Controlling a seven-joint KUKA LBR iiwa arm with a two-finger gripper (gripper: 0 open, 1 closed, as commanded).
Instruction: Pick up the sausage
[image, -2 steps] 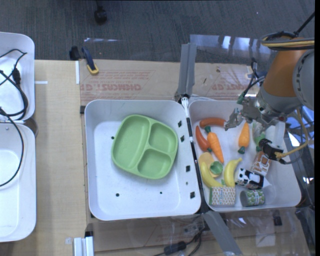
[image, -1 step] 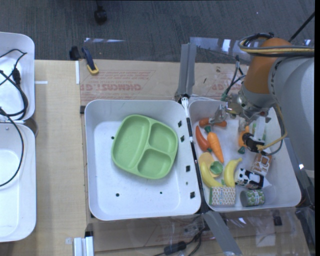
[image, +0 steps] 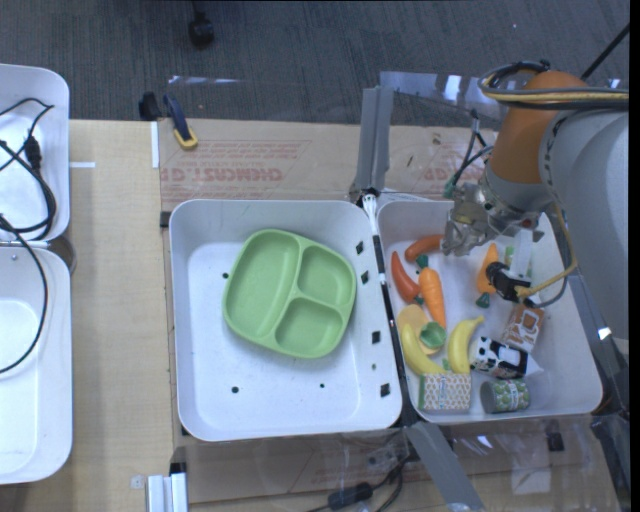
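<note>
The sausage (image: 403, 277) lay in the right bin (image: 570, 345), beside a carrot (image: 432, 291). The arm reached down over that bin's far end, gripper (image: 462, 238) low. Its jaws' state was impossible to tell.

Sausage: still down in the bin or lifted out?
In the bin. The sausage lies flat on the right bin's floor beside the carrot, apart from the tool above it.

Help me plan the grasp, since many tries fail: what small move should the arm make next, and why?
Probably shift the gripper a little toward the bins' divider and lower it onto the sausage. The sausage lies by the right bin's inner wall beside the carrot, while the gripper hangs above the bin's far end, off to the side.
</note>
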